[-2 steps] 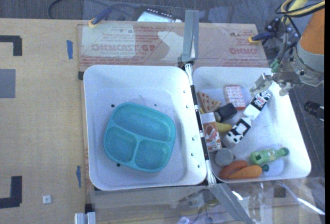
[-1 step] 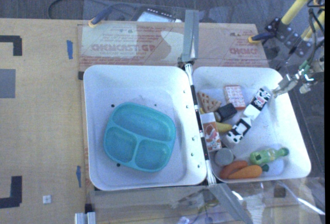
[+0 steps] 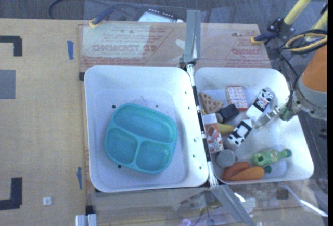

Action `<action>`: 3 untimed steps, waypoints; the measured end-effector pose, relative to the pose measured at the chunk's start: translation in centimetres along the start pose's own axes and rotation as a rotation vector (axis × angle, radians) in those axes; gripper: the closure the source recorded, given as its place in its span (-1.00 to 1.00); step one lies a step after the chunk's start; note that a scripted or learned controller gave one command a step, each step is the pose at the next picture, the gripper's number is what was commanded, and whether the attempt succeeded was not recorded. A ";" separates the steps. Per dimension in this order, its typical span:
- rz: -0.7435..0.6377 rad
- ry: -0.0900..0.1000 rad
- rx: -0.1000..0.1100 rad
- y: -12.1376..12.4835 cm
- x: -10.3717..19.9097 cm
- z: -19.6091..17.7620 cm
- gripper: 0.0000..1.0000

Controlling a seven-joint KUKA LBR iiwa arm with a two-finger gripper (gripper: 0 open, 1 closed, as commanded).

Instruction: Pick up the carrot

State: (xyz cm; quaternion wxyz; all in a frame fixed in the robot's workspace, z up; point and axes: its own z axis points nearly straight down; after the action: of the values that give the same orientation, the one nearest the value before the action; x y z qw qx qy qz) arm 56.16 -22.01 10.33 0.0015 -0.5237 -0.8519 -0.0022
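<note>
carrot (image 3: 251, 173) lies flat along the near wall of the right bin (image 3: 304, 165), touching a red sausage-like piece (image 3: 235, 168) on its far side, green bottle (image 3: 270, 157) just beside it. gripper (image 3: 265, 117) hovers mid-bin, well apart from the carrot, above a black-and-white cow toy (image 3: 239, 134); can't tell how wide the claw is, nothing seen in it. judgement: approach step. come down over the carrot's middle, jaws across its short axis, clear of the wall and bottle.

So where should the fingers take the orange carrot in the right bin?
Grip the orange carrot across its thick middle, coming straight down from above. It lies flat and lengthwise along the near wall of the right white bin, with a red sausage-shaped piece pressed against its far side.
</note>
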 end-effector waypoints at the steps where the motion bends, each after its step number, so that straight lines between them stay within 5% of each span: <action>1: 0.002 -0.006 -0.004 0.1 -0.2 -1.1 1.00; 2: -0.121 -0.008 -0.002 6.2 2.3 -8.8 1.00; 3: -0.077 -0.007 0.001 -1.5 1.3 -4.7 1.00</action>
State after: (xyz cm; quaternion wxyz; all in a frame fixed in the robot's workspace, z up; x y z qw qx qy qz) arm 54.24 -21.51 15.05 -0.0013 -0.4904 -0.8715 -0.0003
